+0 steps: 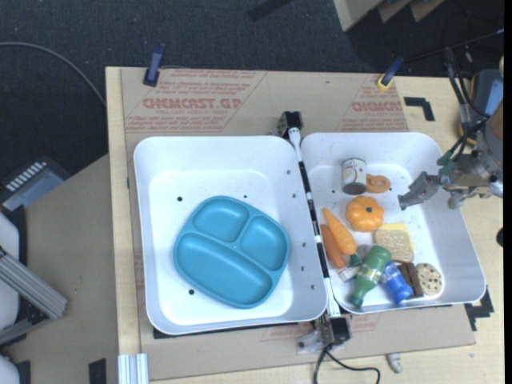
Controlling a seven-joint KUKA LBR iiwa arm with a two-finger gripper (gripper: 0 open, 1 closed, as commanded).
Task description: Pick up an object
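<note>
Bench with two white bins; right bin (448,238) crowded. Blue divided plate (232,250) far left of gripper (424,189), whose open, empty fingers hover at the bin's right. Small pumpkin (365,213) just left and below: likely target; descend centred, avoiding carrot (338,234).

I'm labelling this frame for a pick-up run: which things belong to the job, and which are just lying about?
Belongs to the job:
claw, over the right bin
can
orange pumpkin
carrot
bread slice
green bottle
blue bottle
cookie

Just lying about:
blue divided plate in the left bin
blue clamps on the board's back edge
</note>
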